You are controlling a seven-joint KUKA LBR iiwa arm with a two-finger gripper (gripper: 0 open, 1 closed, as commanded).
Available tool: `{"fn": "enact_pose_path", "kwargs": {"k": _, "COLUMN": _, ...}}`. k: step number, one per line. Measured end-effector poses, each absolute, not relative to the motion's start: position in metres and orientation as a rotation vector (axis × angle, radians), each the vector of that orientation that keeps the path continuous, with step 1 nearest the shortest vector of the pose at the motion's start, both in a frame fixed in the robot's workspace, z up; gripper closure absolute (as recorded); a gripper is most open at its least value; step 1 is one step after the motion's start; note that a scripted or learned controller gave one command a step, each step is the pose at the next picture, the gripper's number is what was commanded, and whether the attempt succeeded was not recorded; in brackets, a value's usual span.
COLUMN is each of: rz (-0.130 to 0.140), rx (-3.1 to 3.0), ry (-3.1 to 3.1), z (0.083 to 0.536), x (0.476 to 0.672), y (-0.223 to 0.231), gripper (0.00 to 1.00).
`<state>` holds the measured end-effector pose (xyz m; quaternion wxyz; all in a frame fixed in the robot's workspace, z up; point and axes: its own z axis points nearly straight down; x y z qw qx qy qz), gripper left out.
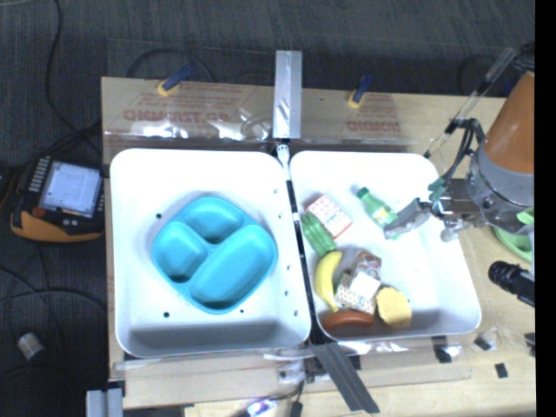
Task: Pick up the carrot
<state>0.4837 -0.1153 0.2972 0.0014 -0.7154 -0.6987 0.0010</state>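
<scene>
Two bins side by side

My claw is over the right bin; a divided plate lies in the left bin.

— What does the arm look like on your feed?

— I see a broad orange band on a rounded shell, and below it a pale grey ring where the wrist begins. Under that ring sits a darker metal block with small bright fittings on it.

— Any cabling?

— Yes, I make out thin dark cables looping along the near side of the wrist, and a slim pale rod slanting up past the orange part.

— And the gripper?

— From here it is grey metal — a slim, angular piece jutting out from the block, with duller and shinier patches. I can't read any markings on it.
</scene>
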Motion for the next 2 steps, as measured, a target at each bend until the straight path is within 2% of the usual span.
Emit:
{"fn": "enact_pose_path", "kwargs": {"k": 1, "rz": 0.007, "rx": -2.411, "ry": -2.007, "z": 0.2025, "x": 0.4867, "y": -0.0616, "gripper": 0.00}}
{"fn": "enact_pose_path", "kwargs": {"k": 2, "rz": 0.007, "rx": -2.412, "ry": -2.007, "z": 0.2026, "x": 0.4867, "y": -0.0619, "gripper": 0.00}}
